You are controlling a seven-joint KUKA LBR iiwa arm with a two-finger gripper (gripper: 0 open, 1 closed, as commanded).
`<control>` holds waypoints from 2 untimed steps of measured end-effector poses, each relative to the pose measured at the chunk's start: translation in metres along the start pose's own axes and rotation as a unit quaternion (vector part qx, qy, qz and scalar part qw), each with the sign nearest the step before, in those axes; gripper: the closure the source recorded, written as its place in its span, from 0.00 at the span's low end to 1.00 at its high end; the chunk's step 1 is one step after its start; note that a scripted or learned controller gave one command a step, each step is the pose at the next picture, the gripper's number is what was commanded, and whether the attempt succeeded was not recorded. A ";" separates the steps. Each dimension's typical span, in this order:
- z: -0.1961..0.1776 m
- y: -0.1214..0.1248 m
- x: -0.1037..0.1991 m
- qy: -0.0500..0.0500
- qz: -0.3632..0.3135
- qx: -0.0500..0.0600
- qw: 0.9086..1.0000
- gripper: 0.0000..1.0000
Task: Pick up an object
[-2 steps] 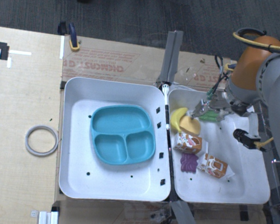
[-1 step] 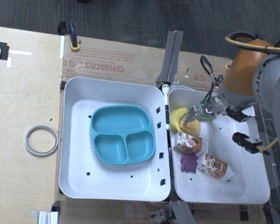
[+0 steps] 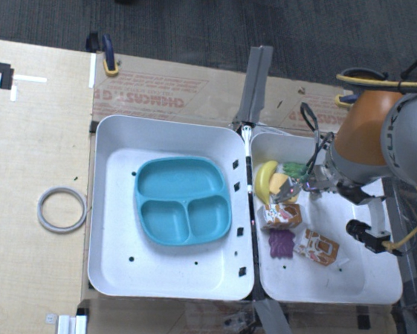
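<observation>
- The yellow banana (image 3: 265,179) lies at the left end of the right bin (image 3: 344,290), close against the wall that divides the two bins, its long axis running roughly up and down the view with a slight curve.
- Just right of it, and touching or nearly so, sits a small yellow-and-tan piece (image 3: 278,188); behind that is a green item (image 3: 294,168).
- Below the banana lies a wrapped snack packet (image 3: 281,216), then a purple object (image 3: 281,243), and to its right a red-and-white packet (image 3: 319,248). These sit close together along the bin's left half.
- The gripper (image 3: 296,187) is down in this cluster, just right of the banana and above the snack packet, so the nearest things lie left of and below it.
- The decisive relation: the banana lies to the gripper's left, lengthwise across the line of reach from the right, so a grasp across its narrow width would seem the natural one.
- The tip is small and dark against the clutter, so I cannot tell whether the gripper is clenched or released, nor whether it has anything.
- The arm (image 3: 393,124), grey with an orange band, comes in over the right bin's upper right corner.
- The left bin (image 3: 109,248) holds a blue divided tray (image 3: 182,201), well apart from the gripper.
- On the bench (image 3: 32,142) to the left lies a grey ring (image 3: 62,209).
</observation>
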State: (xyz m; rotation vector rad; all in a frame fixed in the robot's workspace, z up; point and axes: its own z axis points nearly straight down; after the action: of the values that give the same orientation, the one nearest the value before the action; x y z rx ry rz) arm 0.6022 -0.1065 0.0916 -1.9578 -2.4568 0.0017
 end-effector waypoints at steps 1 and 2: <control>-0.009 0.000 -0.002 0.000 0.003 0.000 1.000 1.00; -0.009 -0.001 -0.002 0.000 0.003 0.000 1.000 0.00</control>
State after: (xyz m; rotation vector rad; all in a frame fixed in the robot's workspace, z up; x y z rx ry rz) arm 0.6021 -0.1085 0.1006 -1.9638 -2.4516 0.0021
